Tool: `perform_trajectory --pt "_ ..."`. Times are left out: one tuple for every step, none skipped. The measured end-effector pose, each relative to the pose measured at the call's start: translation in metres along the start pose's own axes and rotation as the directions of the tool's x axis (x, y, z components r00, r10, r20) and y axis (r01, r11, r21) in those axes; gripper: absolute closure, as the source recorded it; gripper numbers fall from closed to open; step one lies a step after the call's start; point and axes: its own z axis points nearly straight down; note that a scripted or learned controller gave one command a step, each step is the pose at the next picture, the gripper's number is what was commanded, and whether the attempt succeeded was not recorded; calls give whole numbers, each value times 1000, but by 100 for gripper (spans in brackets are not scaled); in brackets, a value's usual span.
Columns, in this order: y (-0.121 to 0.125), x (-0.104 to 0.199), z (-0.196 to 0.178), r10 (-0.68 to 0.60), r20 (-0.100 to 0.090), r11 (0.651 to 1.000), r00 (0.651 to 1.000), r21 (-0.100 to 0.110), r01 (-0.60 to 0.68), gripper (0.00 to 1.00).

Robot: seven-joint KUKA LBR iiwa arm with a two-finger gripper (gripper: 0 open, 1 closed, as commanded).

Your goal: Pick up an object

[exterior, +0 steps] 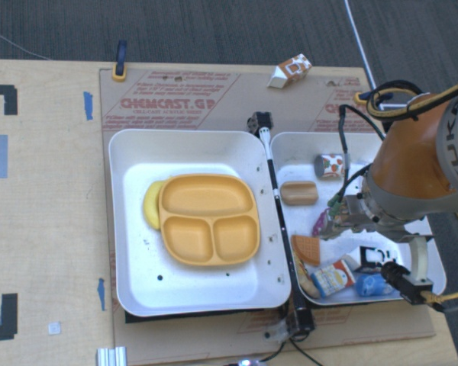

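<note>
The right bin [290,147] holds several small items: a brown bun-shaped piece [298,193], a small white and orange carton [330,165], a purple item [321,222], an orange wedge [306,248], a white packet [329,280] and a blue item [372,284]. My gripper [342,218] hangs low over the middle of this bin, right beside the purple item and below the bun. The grey wrist and the orange band [416,155] hide the bin's right half.
The left bin [126,204] carries an orange divided plate [209,218] with a yellow banana [152,204] poking out under its left edge. A small carton [290,70] lies on the board behind the bins. Black clamps [259,120] sit between the bins.
</note>
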Motion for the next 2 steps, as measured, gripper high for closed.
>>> perform_trajectory --pt "0 -1 0 1 0 1000 1000 0 -1 0" --pt "2 -43 88 2 1 1000 1000 -7 -2 0"
